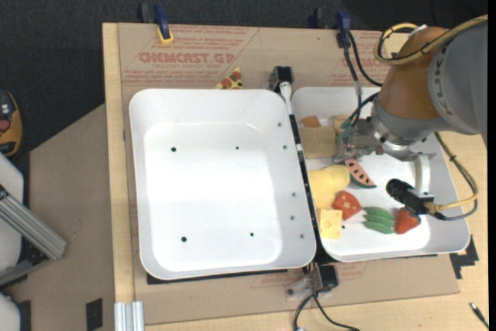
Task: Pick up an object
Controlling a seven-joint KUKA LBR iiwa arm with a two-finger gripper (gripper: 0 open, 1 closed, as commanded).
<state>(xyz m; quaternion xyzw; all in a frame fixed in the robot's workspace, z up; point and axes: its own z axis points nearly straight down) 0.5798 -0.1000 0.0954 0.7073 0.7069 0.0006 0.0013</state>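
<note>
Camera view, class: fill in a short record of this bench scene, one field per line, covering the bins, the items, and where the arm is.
left bin: white, shallow, dark dots on its floor
right bin: white, holds toy food
items: watermelon slice, yellow block, strawberry, cheese piece, green pepper, brown slab
arm: reaches in from the right, above the right bin
gripper: low over the right bin's upper half, near the brown slab
base: cardboard sheet under both bins

claw (350,142) fingers hidden, right bin (442,240) partly covered
</note>
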